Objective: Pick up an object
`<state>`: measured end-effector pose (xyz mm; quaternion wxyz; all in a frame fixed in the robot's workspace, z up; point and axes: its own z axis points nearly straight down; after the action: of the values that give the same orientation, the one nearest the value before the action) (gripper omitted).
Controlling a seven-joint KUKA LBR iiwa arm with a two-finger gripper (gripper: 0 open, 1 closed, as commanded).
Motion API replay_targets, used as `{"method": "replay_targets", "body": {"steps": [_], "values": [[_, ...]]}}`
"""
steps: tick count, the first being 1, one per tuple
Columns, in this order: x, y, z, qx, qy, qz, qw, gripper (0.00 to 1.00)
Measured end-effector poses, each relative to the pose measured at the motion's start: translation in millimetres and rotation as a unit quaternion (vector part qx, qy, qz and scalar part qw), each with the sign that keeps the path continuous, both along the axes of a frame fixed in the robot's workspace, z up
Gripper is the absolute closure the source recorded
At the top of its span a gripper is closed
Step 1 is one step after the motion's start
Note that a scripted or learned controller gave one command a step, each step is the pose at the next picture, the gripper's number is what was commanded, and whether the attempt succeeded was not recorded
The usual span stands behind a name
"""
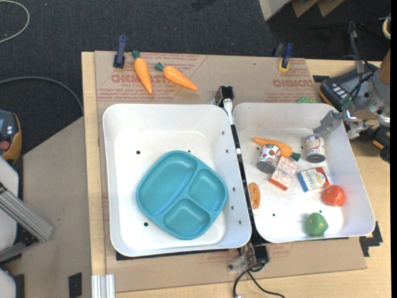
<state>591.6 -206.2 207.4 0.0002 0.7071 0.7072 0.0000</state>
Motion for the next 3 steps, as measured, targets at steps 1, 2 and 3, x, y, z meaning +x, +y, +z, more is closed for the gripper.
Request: {"method": "replay_targets", "body": {"steps": [1,2,3], "values": [[27,-11,-128,0.0083,0.001,0.002,1.0,0.0],[26,-15,-112,0.001,0.0,0.002,1.0,1.0],[69,56,-123,0.0011,0.002,0.004,1.0,1.0]]}}
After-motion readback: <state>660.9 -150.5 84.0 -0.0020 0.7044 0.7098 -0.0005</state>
